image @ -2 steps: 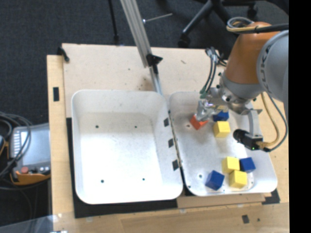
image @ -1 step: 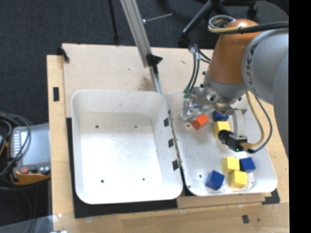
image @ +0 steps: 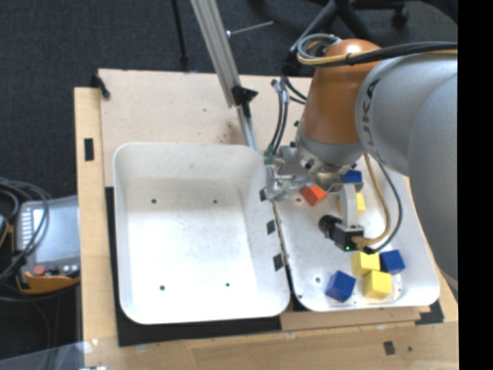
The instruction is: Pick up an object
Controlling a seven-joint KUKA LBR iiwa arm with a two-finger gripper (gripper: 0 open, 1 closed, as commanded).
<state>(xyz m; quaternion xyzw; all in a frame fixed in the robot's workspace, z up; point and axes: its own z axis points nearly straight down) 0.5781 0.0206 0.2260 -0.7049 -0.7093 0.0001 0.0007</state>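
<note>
- Over the left edge of the right bin [image: 304, 253], close to the wall it shares with the left bin [image: 192, 230], the gripper [image: 281, 183] hangs low under the wrist.
- Whether it is spread or pressed together cannot be told from this slant, and nothing is seen held in it.
- The nearest thing is the orange block [image: 312, 196]. It lies in the right bin's rear part, just beside the gripper on the view's right and slightly nearer the bench front.
- That block looks squat and sits at an angle, with no clear long axis. A short sideways shift, not a reach, probably suffices.
- Farther out, a blue block [image: 352, 177] lies beyond the orange one. Yellow blocks [image: 377, 284] and blue blocks [image: 340, 285] cluster near the bin's front.
</note>
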